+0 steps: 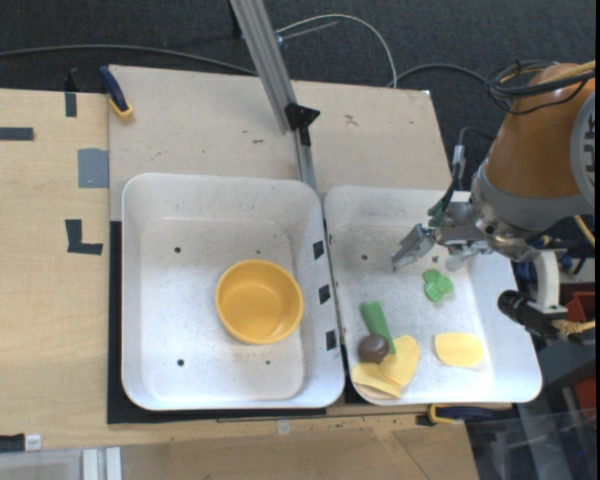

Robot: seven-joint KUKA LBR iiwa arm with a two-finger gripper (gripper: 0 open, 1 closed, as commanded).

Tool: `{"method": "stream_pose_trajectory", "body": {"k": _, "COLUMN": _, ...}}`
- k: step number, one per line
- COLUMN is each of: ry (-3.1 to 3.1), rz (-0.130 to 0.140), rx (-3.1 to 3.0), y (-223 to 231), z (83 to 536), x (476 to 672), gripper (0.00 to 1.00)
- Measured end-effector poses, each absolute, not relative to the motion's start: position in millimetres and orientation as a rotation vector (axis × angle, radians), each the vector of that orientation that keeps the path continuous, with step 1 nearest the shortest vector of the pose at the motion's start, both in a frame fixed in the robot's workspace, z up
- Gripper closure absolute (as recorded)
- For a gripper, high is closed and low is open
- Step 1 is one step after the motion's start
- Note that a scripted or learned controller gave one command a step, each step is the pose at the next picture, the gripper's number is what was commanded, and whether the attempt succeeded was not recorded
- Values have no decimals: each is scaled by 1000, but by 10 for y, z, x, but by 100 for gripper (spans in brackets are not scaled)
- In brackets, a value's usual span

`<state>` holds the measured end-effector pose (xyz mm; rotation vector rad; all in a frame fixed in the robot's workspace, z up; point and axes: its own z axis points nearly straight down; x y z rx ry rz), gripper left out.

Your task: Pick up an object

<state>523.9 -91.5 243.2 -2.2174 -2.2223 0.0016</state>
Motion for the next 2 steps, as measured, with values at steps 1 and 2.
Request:
{"method": "stream_pose_trajectory", "body": {"k": 1, "ry": -2222, "rz": 2, "rx": -2218, "y": -918, "z": 2432, "x": 5238, "gripper": 0}}
{"method": "stream_pose_trajectory", "body": {"k": 2, "ry": -2219, "rz": 7, "rx": -2217, "y": -921, "z": 1954, "x": 5158, "gripper": 0}}
